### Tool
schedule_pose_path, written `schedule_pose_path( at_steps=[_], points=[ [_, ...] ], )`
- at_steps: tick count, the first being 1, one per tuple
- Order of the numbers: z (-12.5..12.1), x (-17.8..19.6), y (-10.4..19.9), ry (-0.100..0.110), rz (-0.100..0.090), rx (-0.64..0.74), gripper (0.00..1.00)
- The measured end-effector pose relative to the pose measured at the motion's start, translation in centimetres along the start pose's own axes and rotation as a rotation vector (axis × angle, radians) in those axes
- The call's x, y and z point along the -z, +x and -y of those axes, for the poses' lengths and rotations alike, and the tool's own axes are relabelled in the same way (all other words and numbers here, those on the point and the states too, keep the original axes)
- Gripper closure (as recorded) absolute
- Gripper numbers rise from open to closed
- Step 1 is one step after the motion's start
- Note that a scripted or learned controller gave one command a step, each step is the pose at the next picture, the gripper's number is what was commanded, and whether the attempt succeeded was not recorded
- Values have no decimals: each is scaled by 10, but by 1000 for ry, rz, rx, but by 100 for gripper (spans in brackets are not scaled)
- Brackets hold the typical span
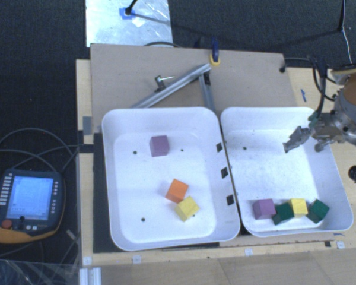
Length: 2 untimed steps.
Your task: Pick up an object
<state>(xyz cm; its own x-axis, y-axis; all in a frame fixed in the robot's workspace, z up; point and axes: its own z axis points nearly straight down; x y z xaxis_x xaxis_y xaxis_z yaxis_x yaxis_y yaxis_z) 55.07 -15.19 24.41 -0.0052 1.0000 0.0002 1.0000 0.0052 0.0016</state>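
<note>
The end effector (298,139) hovers above the right bin (273,120); its finger state cannot be determined. Below it, along the bin's near wall, lie a purple cube (263,208), two green cubes (281,213) and a yellow cube (299,206).

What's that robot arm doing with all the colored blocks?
It is trying to pick up a block. Right now its gripper hangs over the upper part of the right bin with nothing in it. That bin's purple block, two green blocks and yellow block sit along the near edge. The left bin has a purple cube, an orange cube and a yellow cube.
</note>
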Motion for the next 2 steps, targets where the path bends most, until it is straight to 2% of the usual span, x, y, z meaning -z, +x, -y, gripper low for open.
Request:
schedule_pose_path(
  at_steps=[1, 2],
  points=[
    [0, 0, 0, -1, 0, -1, 0],
    [7, -45, 3, 4, 0, -3, 0]
  ],
)
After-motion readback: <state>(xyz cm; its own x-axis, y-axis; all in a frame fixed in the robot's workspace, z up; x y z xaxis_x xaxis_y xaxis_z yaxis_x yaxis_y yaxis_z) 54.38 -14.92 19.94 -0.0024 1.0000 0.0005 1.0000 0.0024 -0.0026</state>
